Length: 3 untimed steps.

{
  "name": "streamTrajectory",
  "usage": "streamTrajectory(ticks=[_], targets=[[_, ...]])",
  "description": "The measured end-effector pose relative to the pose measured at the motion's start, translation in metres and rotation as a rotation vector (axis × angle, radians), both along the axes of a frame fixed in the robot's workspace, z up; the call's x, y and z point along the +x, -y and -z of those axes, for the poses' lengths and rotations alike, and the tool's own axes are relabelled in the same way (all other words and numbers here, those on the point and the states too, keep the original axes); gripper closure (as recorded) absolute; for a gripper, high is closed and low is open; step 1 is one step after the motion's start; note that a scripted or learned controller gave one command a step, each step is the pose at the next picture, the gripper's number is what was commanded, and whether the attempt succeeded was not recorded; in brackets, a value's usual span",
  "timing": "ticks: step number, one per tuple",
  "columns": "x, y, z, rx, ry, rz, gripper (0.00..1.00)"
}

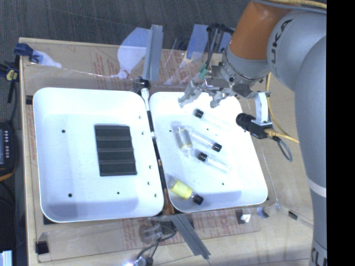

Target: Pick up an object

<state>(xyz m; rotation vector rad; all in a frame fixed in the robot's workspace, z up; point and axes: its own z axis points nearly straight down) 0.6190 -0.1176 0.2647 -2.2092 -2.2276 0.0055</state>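
You have two white bins side by side on the counter (83, 234). The left bin (50, 148) carries a dark ribbed rectangular block (115, 149) near its middle. The right bin (249, 176) holds several small clear vials with black caps: one short vial (198, 113) toward the upper part of the bin, a clear bottle (184, 138) just below it, a long vial (206, 142) just beside that bottle with its cap pointing to the lower right, and another vial (212, 160) lower still, lying aslant. Near the bin's lower left corner lies a yellow vial (186, 192) with a black cap.

The arm (288, 43) comes in from the upper right of the frame, its orange band above the wrist. The tool (203, 97) hangs over the upper edge of the right bin, above the short vial and apart from it. Its two fingers look spread, with nothing between them, though the metal is small and bright against the white, so you should treat that as likely rather than sure
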Motion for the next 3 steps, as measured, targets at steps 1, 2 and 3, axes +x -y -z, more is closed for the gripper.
streamTrajectory(ticks=[1, 2, 3], targets=[[-0.062, 0.023, 0.137, 0.001, -0.003, -0.04, 0.0], [0.002, 0.061, 0.171, -0.001, 0.007, -0.058, 0.0], [-0.021, 0.003, 0.173, -0.001, 0.004, -0.124, 0.0]])
